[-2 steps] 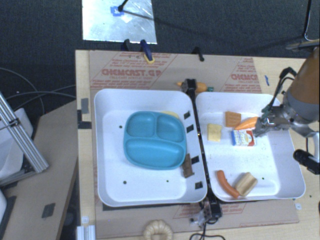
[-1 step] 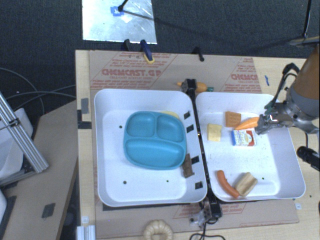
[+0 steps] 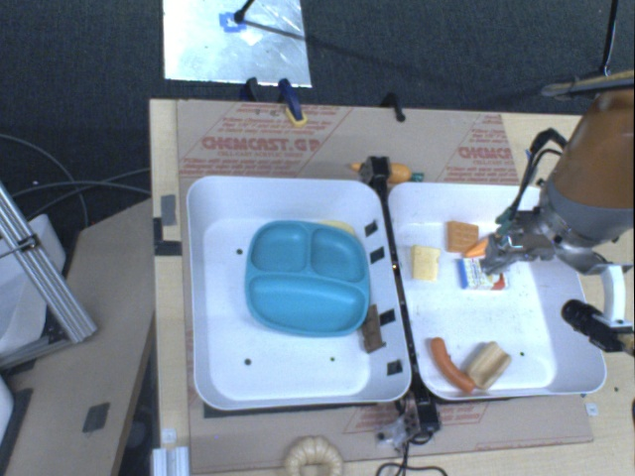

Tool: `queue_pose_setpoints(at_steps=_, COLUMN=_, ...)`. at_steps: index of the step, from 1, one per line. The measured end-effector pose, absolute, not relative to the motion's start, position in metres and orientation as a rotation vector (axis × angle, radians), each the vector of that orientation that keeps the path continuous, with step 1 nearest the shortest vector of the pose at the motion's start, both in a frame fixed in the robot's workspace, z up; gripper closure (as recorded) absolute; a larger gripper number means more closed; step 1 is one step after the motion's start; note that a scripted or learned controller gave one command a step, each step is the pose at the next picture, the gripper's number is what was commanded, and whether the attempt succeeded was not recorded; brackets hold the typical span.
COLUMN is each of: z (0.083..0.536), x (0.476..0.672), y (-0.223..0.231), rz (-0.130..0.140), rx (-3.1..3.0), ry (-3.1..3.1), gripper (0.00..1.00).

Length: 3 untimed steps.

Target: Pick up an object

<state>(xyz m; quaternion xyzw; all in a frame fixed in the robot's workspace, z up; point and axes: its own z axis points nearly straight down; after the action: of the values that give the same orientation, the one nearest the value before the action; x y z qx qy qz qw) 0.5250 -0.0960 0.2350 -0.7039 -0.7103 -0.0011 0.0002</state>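
Bins numbered two, side by side on the surface (image 3: 169,296): you had the left bin (image 3: 213,296) and the right bin (image 3: 566,355), meeting along a dark divider. In the left bin lay one blue sectioned plate (image 3: 306,276), with one small brown piece (image 3: 372,330) just off its lower right corner and a pale yellow edge showing behind its top. In the right bin you could count five things: one orange cracker-like square (image 3: 461,236), one pale yellow block (image 3: 425,262), one small printed packet (image 3: 478,275), one orange sausage (image 3: 448,363) and one tan bread-like chunk (image 3: 488,363) touching it.

The claw (image 3: 499,251) hung over the right bin's upper middle, directly above the packet and beside the orange square; you could not tell whether it was apart or together, and nothing showed between its tips.

Open room lay along the right bin's lower middle floor and its right side; the left bin's bare strips ran round the plate, widest along its left wall and front.

On the brown board under the bins you could read "CHEMCAST GP" (image 3: 260,145), printed upside down; the packet's print was too small to read.
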Motion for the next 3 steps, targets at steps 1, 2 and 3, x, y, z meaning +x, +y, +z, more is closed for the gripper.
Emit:
queue_pose_setpoints(at_steps=1, z=0.232, x=0.52, y=-0.045, rz=-0.004, rx=-2.21, ry=-2.232, gripper=1.0)
queue_pose_setpoints(at_steps=2, z=0.218, x=0.503, y=-0.049, rz=0.0, rx=-2.22, ry=-2.223, gripper=1.0)
queue_pose_setpoints(at_steps=3, z=0.217, x=0.518, y=-0.049, rz=-0.003, rx=-2.218, ry=-2.227, gripper=1.0)
